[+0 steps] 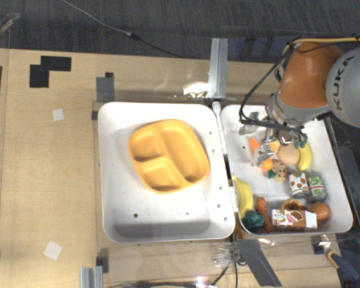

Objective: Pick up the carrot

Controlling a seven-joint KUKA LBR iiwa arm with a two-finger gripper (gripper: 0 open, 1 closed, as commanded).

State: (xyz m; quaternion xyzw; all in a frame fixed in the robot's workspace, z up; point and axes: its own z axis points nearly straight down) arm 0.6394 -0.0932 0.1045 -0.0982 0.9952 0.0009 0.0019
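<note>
In the right bin [342, 212], a small orange piece [254, 144] that looks like the carrot lies near the back left. My gripper [265, 153] hangs low over the bin just right of it, under the orange-banded wrist [303, 80]. More orange bits [268, 166] peek out below the gripper. The wrist and cables hide whether anything sits in the gripper.
The right bin is crowded: a yellow banana [304, 156], a beige round item [288, 155], small cans [307, 185], a sauce bottle [294, 219], another banana [244, 197] and a red-orange stick with a green end [261, 207]. A yellow divided plate [168, 155] lies in the left bin [117, 215].
</note>
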